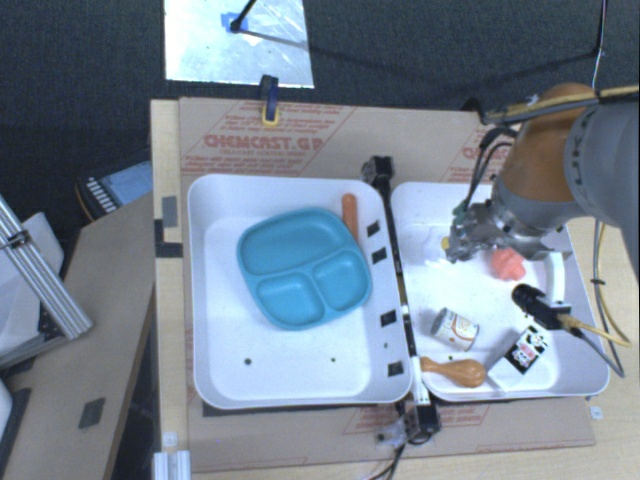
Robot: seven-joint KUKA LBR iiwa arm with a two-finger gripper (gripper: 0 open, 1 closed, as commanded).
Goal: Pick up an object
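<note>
Gripper sits low in the right white bin, can't tell its state; pink soft lump just right of it, so I'd guess approach stage, needs lining up first

We see two shallow white bins side by side on a brown board printed with red lettering. The left bin and the right bin meet at a black divider. Far left, a shiny sheet lies on dark carpet. A yellow clamp grips the board's far edge.
</note>
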